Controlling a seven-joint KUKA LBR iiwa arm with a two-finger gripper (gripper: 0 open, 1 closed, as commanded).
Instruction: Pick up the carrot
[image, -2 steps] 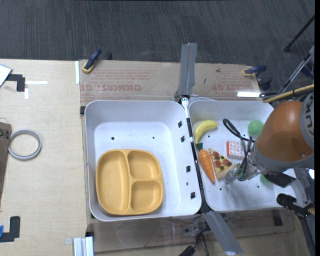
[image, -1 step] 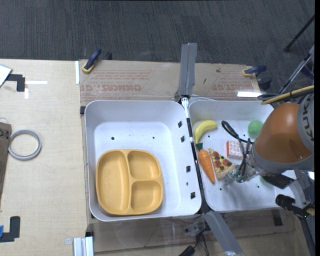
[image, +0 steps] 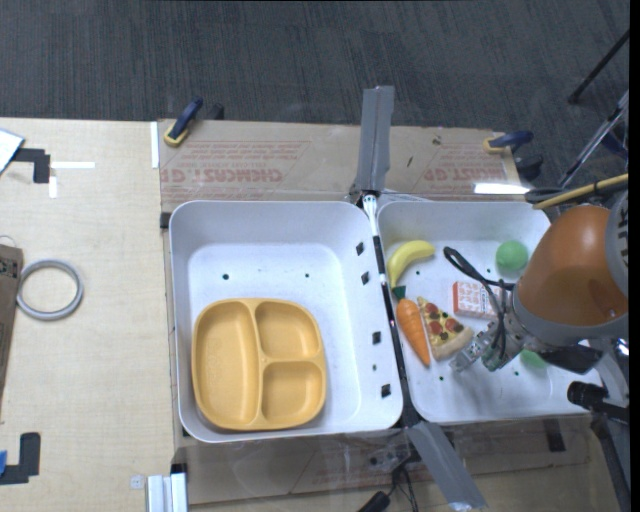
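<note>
An orange carrot (image: 412, 329) with a green top lies along the left wall of the right bin (image: 480, 400), pointing toward the front. A pizza slice (image: 442, 326) lies just to its right, touching it. My gripper (image: 480, 352) hangs low over the right bin floor, to the right of the pizza slice and clear of the carrot. The orange band of the arm (image: 570, 270) covers the wrist and hides much of the bin's right side.
A yellow banana (image: 408, 258), a green ball (image: 512, 255), a small red and white box (image: 472, 298) and a black cable loop (image: 470, 270) lie in the right bin. A yellow divided plate (image: 260, 362) sits in the left bin (image: 270, 235). A tape roll (image: 45, 288) rests on the bench at left.
</note>
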